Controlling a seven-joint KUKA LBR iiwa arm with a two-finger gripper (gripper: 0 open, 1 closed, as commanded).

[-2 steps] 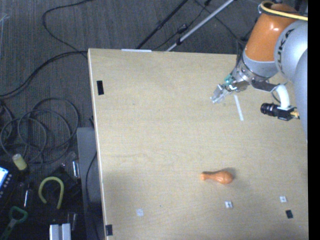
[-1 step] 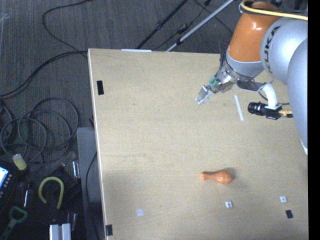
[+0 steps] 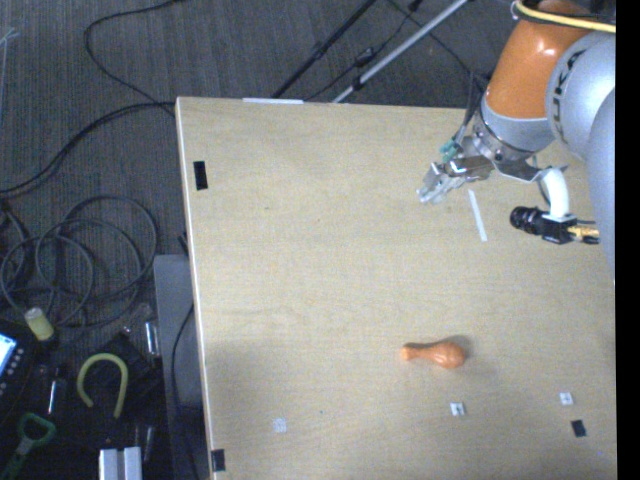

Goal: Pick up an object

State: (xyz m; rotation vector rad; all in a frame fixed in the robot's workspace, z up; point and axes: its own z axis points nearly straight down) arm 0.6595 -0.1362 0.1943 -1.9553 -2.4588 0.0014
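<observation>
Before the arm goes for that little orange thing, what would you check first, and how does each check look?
1. Target in sight: the orange pear-shaped object lies in plain view on the tan board. Ok.
2. Space around it: bare board on every side. Ok.
3. Gripper above the target: it sits far up the board from it. Not ok.
4. Jaws open: too blurred to judge. Cannot tell.
5. Gripper free of load: nothing seen in it, though the view is unclear. Cannot tell.

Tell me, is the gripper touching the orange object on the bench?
No. The gripper is up near the far right, while the orange object lies apart from it, nearer the front.
</observation>
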